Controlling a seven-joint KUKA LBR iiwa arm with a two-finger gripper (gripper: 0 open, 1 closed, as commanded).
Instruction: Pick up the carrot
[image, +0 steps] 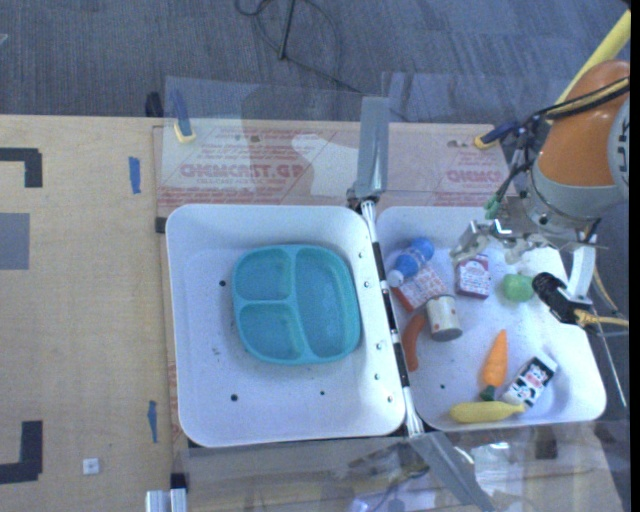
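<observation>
Carrot (494, 359): orange, lying in the right bin (585, 350), near-right part of the floor, long axis running near-to-far with a slight tilt. Bare white floor lies to its left and to its far right; nothing touches its upper end.

Milk-carton toy (530, 381): black and white, just right of the carrot's near end, close to touching it.

Yellow corn cob (486, 410): lying crosswise just beside the carrot's near tip, close to the bin's near wall.

Small tin can (443, 317): on its side, left of the carrot, apart from it.

Red sausage-shaped piece (410, 343): along the bin's left wall.

Bottle with blue cap (412, 265): far-left part of the right bin, just beside the can's far side.

Small red-and-white carton (474, 276): far centre of the bin.

Green round item (517, 288): right of that carton, far from the carrot.

Gripper (497, 237): over the far part of the right bin, above the small carton and green item, well apart from the carrot; cannot tell how its grip stands.

Left bin (200, 400): holds a teal divided plate (297, 303) at centre, with open floor all around it.
</observation>
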